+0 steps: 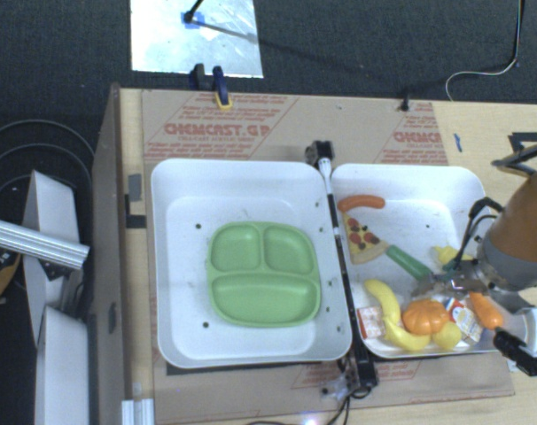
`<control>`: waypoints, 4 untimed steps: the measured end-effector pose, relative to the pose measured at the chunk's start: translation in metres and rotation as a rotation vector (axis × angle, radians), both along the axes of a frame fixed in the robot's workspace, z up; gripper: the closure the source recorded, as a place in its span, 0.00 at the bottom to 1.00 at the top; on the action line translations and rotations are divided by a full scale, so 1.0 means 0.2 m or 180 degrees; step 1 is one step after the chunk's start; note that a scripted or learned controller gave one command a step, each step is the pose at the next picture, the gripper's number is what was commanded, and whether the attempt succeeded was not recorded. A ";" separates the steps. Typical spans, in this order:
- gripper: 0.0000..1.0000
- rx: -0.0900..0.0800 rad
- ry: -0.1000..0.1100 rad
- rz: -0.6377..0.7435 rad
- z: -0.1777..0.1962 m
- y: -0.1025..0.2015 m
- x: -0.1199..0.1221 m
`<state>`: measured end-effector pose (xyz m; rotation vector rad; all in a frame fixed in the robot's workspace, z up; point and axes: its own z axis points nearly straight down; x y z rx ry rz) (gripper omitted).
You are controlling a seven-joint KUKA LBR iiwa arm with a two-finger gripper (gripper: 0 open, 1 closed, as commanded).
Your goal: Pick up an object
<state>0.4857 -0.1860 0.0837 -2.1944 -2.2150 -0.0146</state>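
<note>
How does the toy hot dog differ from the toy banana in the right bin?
The hot dog is orange-red, small, and lies near the bin's far wall; the banana is yellow, longer, and lies near the front. The hot dog lies apart from other toys; the banana touches the orange fruit. Both are curved play foods.

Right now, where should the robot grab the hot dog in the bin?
Grab the hot dog across its middle, coming straight down from above. It lies flat and alone near the right bin's far-left corner, clear of the pizza slice. It is long and thin, so fingers should probably close across its narrow width, not along its length.
</note>
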 end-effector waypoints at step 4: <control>0.00 -0.0084 -0.0097 -0.0014 0.10 0.23 0.39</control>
